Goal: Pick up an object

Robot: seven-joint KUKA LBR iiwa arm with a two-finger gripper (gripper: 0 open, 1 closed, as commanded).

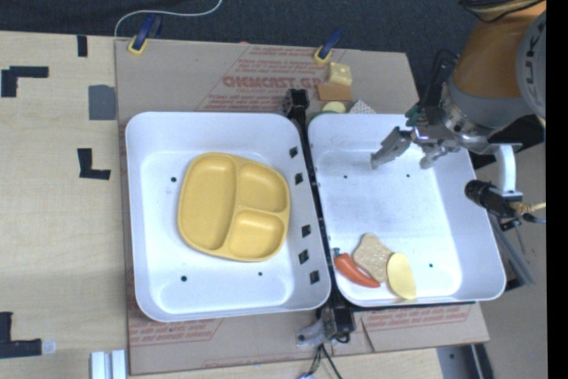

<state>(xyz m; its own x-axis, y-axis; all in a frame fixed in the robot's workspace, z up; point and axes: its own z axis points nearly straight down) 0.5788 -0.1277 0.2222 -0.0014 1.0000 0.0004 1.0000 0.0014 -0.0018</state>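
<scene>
Hovering over the right bin's (pixel 461 191) far end, the pincer (pixel 408 153) stands spread wide, gripping nothing. Pickable items, a red piece (pixel 355 271), tan slice (pixel 373 254) and yellow piece (pixel 401 276), lie clustered at its near edge, well apart.

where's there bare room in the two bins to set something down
Right bin: the middle floor is bare, between the gripper at the far end and the food at the near edge. That near edge is crowded: carrot, bread slice, yellow piece. Left bin: the yellow tray leaves only strips along the walls.
</scene>
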